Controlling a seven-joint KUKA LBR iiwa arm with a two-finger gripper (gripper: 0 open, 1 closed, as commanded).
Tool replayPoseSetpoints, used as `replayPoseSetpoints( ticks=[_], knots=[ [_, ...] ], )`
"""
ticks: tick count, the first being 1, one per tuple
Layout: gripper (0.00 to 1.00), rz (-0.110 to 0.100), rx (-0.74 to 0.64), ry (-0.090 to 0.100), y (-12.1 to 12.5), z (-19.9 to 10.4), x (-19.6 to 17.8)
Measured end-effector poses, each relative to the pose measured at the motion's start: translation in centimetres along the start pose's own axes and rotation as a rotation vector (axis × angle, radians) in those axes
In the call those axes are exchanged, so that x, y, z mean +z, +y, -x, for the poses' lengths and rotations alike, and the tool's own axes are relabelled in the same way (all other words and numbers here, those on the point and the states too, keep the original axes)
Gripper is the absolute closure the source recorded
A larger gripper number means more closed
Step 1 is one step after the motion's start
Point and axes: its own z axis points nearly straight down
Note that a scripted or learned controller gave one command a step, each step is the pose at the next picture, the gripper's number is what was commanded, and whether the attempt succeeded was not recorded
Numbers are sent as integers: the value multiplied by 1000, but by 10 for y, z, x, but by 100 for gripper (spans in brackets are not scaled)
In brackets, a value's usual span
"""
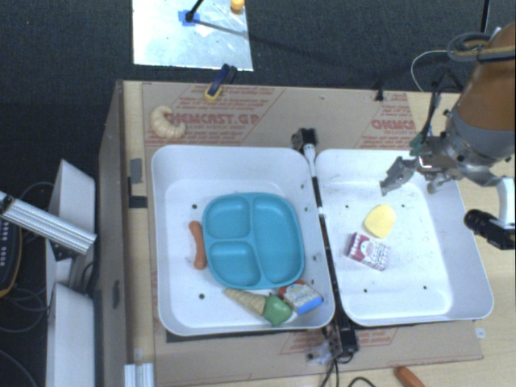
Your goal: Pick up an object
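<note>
gripper [414,176] hanging over the upper part of the right bin [451,297], reaching in from the right, 2 fingers spread apart with nothing between them; one grey fingertip [393,176] pointing left, the other nearer the arm

below the gripper, apart from it: yellow piece [380,220] on the right bin floor, and just beside that, lower left, a small red and white packet [368,251], lying tilted

in the left bin [173,216]: blue divided tray [252,240] near the middle, orange sausage-shaped toy [197,244] just left of the tray, cone-shaped item [247,299] and green piece [277,310] along the lower edge, small blue and white item [305,298] just beside the green piece

on the bench above the bins: pale curled object [166,121] and a blue and yellow clip [218,83]
</note>
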Motion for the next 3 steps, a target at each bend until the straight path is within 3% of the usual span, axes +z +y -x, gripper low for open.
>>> replayPoseSetpoints(
  ticks=[1,2,3],
  knots=[
    [0,1,2,-1,16,16,189],
    [100,10,0,-1,19,16,176],
    [100,4,-1,0,1,-24,53]
  ],
)
